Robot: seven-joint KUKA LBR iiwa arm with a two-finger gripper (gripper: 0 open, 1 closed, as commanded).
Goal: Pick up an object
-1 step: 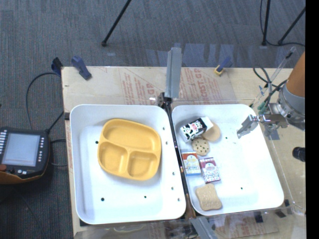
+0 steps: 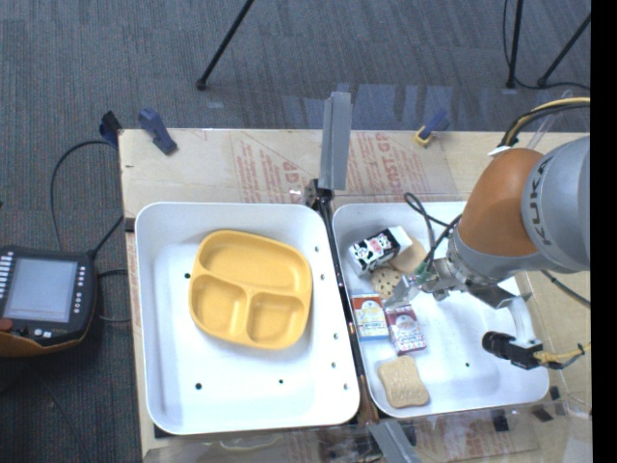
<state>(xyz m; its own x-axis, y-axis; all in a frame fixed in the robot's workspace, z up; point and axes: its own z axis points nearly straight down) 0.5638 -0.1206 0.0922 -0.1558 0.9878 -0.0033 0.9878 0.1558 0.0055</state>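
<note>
Where left bin (image 2: 164, 355) holds yellow tray (image 2: 253, 287) — right bin (image 2: 482, 394), snacks.

Two shallow white plastic bins sit side by side: a left bin (image 2: 159, 355) and a right bin (image 2: 477, 374). One yellow three-compartment plastic tray (image 2: 253, 287). One black-and-white cow-patterned carton (image 2: 374, 249). Two small red-and-white packets (image 2: 369, 317) (image 2: 406, 329). One tan bread-like slice (image 2: 403, 382). One round brown cookie (image 2: 385, 281).

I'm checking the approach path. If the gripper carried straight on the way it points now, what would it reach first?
The gripper points left and down into the right bin. Most likely it would meet the red packet first, or possibly the round cracker; depth is unclear.
</note>
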